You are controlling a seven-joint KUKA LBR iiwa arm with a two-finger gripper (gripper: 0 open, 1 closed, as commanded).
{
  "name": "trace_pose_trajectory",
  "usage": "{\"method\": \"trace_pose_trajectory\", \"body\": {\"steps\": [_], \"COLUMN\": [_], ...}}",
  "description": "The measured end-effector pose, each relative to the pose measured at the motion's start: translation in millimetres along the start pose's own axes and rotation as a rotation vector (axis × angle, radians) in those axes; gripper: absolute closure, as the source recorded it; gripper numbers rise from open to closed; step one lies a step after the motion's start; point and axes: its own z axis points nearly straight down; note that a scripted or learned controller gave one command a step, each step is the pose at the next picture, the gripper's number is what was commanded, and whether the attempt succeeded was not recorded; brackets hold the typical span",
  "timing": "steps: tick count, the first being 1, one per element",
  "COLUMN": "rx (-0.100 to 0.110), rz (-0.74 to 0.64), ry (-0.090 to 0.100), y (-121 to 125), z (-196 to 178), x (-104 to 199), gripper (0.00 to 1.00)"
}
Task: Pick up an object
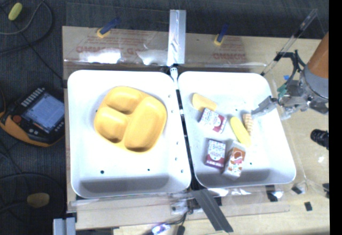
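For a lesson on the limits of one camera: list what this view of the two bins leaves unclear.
- Arm: cut off by the right edge, camera view.
- Gripper: too small to tell whether open or shut.
- Carton and packet labels: too blurred to read.
- Yellow compartment tray: hides the left bin floor under it.

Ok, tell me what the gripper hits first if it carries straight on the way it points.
Probably the small ridged tan piece just ahead of the gripper, beside the yellow banana-like piece in the right bin. Height is unclear from above, so it could pass over.
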Motion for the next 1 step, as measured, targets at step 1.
{"method": "trace_pose_trajectory", "body": {"steps": [1], "rx": [-0.001], "rz": [-0.119], "ry": [-0.004], "y": [65.1], "z": [-50.1], "x": [14.4], "gripper": [0.0]}}
